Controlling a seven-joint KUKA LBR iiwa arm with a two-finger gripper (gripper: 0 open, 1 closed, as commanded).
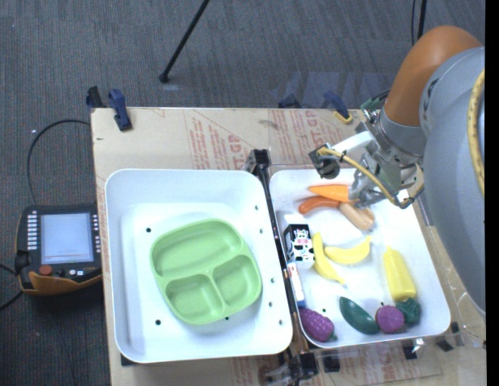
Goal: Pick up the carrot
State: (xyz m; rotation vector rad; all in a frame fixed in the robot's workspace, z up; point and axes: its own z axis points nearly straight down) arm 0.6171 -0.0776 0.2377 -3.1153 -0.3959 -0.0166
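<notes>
Dark grey carpet (56, 47) is surrounding the surface (201, 135); tripod legs (189, 34) and a handheld control pad (60, 244) are resting there.

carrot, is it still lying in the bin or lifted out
Lying in the right bin. The carrot rests flat on the bin floor near the far wall, beside the hot dog; the hand is at its right end.

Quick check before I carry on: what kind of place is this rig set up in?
Probably a robotics lab or test cell, not a kitchen. A teach pendant lies on grey carpet, tripod legs stand behind the bench, and clamps hold the board under the two white bins of plastic toy food.
</notes>
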